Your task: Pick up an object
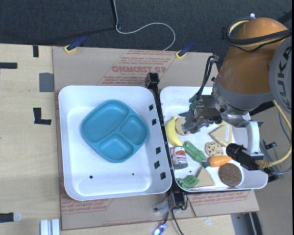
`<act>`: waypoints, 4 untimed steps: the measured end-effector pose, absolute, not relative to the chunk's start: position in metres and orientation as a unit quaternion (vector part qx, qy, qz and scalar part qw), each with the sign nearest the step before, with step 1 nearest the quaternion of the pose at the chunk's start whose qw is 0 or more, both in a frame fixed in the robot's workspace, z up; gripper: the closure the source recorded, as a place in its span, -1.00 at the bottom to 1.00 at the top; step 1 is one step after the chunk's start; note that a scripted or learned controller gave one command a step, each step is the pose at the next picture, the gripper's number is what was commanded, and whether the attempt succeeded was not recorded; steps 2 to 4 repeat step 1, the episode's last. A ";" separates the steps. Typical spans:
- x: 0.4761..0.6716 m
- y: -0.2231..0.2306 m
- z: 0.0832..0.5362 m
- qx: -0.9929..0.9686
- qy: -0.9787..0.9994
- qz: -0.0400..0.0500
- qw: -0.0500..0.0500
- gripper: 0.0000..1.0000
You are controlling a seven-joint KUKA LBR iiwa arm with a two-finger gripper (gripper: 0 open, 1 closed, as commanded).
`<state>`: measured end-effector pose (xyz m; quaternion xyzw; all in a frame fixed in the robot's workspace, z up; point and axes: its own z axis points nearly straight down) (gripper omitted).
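Note:
My gripper (190, 125) hangs over the upper middle of the right bin (186, 95), just right of a yellow banana (173, 132). Its dark fingers point down and left, and their gap cannot be made out. Below it lie a green pepper (195, 151), a small can (179, 157), a cookie (214, 148), an orange carrot (219, 161), a brown round patty (231, 174), a leafy green piece (188, 181) and a tan wedge (206, 177). A pale cheese-like wedge (219, 131) sits under the wrist.
The left bin (71, 131) holds a blue divided plate (114, 130). The bulky orange and grey arm (250, 58) covers the right bin's upper right part. Black clips (152, 80) join the bins along the middle wall. A cable (137, 31) runs over the dark floor behind.

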<state>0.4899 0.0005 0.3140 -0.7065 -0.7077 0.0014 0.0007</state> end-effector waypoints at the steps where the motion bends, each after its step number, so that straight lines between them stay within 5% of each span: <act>1: 0.484 0.047 0.378 -0.705 -0.710 -0.002 -0.001 1.00; 4: 0.484 0.047 0.378 -0.705 -0.710 -0.002 -0.001 1.00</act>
